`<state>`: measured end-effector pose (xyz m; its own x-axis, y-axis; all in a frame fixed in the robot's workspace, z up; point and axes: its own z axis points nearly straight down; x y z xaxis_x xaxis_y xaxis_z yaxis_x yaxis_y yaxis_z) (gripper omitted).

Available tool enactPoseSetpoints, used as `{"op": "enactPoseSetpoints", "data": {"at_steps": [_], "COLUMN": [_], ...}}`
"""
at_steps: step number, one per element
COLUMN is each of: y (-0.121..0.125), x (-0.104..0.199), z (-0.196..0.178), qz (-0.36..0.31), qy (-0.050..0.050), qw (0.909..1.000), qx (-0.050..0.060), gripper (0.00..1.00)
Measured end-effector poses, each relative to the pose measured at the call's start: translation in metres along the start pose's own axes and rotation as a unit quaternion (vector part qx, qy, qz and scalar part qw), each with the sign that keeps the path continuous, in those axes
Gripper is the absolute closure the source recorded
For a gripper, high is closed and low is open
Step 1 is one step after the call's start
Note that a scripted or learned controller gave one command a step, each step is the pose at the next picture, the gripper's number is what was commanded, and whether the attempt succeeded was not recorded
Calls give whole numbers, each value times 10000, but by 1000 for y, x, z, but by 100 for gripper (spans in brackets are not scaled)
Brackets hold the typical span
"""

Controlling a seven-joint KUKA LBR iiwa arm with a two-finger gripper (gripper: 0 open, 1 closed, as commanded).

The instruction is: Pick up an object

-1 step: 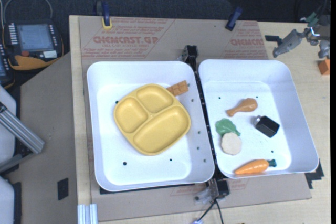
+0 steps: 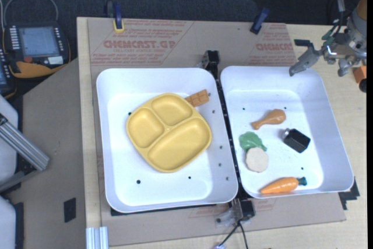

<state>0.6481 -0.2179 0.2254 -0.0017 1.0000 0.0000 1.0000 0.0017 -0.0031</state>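
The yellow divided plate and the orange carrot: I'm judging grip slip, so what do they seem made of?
The yellow three-compartment plate looks like moulded plastic: one even colour, smooth rounded dividers, a soft sheen. The orange toy carrot with a green tip looks like plastic or rubber, smooth and uniformly coloured; the view cannot settle which.

Overhead slanted view of both bins (image 2: 111, 143)

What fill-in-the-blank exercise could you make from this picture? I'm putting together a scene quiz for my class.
1. The yellow divided plate lies in the ____ bin.
2. The carrot lies along the right bin's ____ edge.
3. The green piece touches the round ____ piece.
4. The black block lies just below the ____.

Missing words: left; near; beige; drumstick
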Motion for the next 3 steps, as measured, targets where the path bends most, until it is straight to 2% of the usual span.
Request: {"op": "enactPoseSetpoints", "data": {"at_steps": [2,3], "y": [-10,-9], "x": [5,5], "z": [95,83], "qz": [5,-9], "qy": [21,3], "qw": [10000,10000], "qx": [-6,-23], "gripper": [0,100]}}
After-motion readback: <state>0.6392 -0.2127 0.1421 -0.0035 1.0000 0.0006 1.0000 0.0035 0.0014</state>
